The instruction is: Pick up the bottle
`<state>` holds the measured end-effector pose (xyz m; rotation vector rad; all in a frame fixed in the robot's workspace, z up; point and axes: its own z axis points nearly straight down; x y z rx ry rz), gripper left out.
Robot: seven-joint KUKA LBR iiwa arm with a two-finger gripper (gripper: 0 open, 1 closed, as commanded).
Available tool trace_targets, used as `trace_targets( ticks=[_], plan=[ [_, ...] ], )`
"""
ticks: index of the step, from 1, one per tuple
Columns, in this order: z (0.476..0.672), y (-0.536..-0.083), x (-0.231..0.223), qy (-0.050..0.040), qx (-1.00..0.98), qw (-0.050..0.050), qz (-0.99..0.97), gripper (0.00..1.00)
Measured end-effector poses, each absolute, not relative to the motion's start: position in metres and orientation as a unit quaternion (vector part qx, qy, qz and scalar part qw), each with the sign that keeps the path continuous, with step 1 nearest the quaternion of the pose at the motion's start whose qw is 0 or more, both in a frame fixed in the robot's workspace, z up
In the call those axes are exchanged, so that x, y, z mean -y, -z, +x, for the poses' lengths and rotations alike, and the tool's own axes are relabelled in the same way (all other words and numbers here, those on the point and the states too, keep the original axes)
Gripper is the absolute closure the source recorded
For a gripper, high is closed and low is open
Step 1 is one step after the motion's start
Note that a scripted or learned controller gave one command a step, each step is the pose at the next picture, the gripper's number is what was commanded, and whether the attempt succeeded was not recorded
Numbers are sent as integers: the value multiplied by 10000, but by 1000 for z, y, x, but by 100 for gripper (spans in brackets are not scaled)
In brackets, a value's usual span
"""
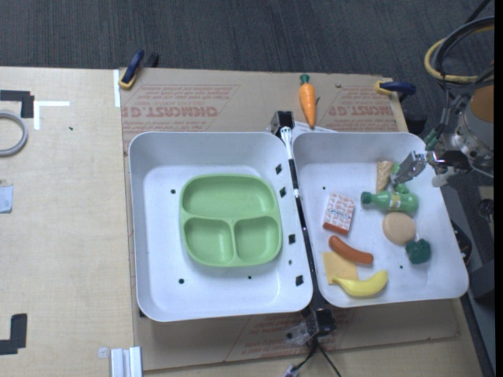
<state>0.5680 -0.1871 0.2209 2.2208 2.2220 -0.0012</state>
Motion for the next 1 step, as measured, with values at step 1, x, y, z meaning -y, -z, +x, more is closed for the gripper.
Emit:
trace_targets(
  ticks=[1],
  plan=[
    [568,-231,187,6,-7080,7,7062,100]
  ],
)
